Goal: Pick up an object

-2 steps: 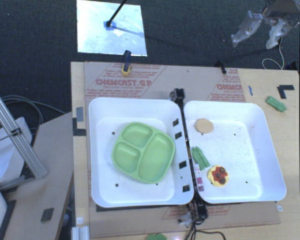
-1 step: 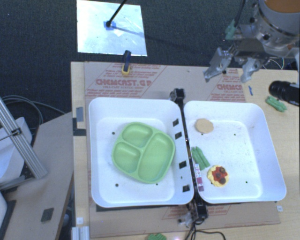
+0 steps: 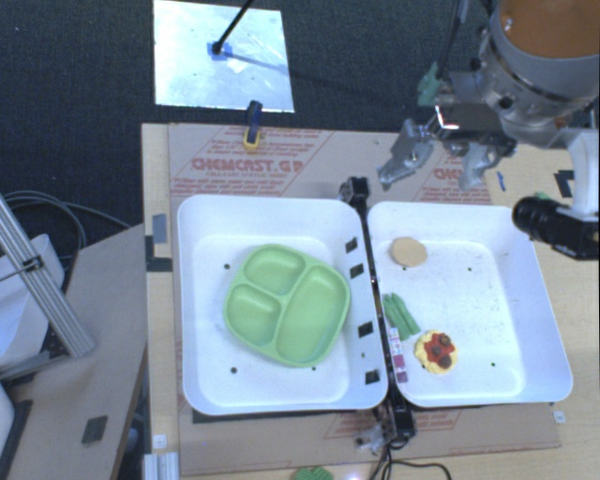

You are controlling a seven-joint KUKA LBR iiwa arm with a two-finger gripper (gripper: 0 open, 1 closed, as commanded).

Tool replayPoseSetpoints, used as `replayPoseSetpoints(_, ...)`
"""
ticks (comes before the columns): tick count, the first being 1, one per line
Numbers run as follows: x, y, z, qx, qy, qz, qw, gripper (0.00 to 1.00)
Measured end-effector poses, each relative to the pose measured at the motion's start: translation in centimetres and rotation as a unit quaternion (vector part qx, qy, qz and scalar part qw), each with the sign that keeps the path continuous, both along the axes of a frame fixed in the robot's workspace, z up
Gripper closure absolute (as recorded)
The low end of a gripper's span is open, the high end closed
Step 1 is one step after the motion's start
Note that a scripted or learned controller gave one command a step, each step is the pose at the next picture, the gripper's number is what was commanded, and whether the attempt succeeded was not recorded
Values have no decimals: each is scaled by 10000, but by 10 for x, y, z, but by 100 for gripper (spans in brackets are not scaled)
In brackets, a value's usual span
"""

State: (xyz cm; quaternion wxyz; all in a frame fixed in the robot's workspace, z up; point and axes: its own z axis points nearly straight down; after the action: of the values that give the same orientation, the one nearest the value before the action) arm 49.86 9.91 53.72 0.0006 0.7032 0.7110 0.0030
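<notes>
The right bin (image 3: 539,281) holds 3 small things that could be picked up. A round tan cookie (image 3: 409,251) lies near its far-left corner, flat on the white floor. A bundle of green beans (image 3: 401,313) lies closer to the camera along the bin's left wall, just beside the divider. A small yellow pizza slice with red toppings (image 3: 437,352) sits near the beans, toward the near edge.

The gripper (image 3: 439,161) hangs above the bench beyond the far rim of the right bin, well apart from all 3 items and nothing sits between its fingers. Its 2 fingers are spread wide, 1 finger (image 3: 401,161) angling to the view's left and the other (image 3: 475,165) to the right. The cookie is the nearest item, lying below and slightly left of the gripper in the view; the beans and the pizza slice lie farther toward the camera.

The left bin (image 3: 202,375) holds a green divided plate (image 3: 286,305) with 3 compartments, sitting roughly in its middle. Both bins rest on a brown cardboard sheet (image 3: 281,159) with red lettering. The arm's orange band (image 3: 548,23) shows at the top right.
</notes>
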Motion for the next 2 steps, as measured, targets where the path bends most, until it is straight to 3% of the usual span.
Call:
replayPoseSetpoints(1, 2, -3, 10, -7, -7, -13, 10000, 100)
replayPoseSetpoints(2, 2, -3, 9, -9, -6, -10, 10000, 0)
